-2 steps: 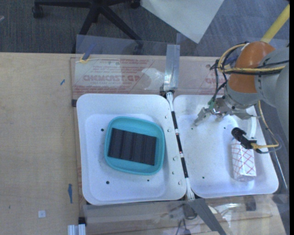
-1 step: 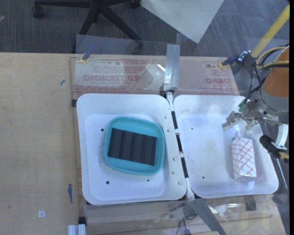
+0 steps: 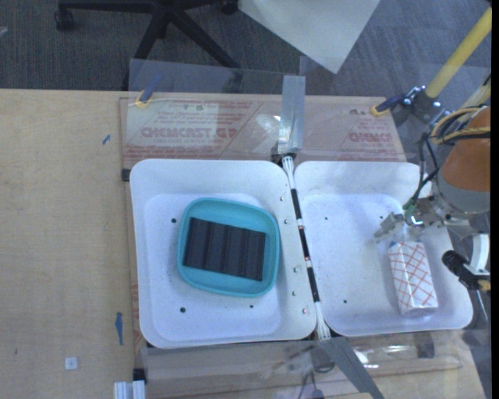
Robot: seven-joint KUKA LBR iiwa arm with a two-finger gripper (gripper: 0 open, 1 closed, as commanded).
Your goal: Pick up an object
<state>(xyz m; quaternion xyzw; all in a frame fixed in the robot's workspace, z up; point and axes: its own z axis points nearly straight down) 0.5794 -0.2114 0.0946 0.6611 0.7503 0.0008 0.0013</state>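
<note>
- End effector (image 3: 405,222) sits low over the right bin (image 3: 343,257), at its right side, just above the upper end of a white packet with an orange lattice print (image 3: 413,277); whether it is apart or together cannot be told from this slant.
- Nearest the camera, the packet lies flat on the floor of the right bin, close to the right wall, its long side running toward the front rim.
- Beside it, the left bin (image 3: 156,234) holds a teal tray (image 3: 228,246) with rounded corners, lying slightly askew in the middle of the bin; a dark ribbed insert fills its inside.
- Both bins touch along a hinged seam at the centre and rest on the tan worktop (image 3: 58,234).
- Above the end effector, the arm's orange band (image 3: 468,160) shows at the right edge.
- Farther back, a clear sheet with red lettering (image 3: 195,128) lies behind the bins, and beyond the worktop stands a black chair base (image 3: 168,23) on grey floor.
</note>
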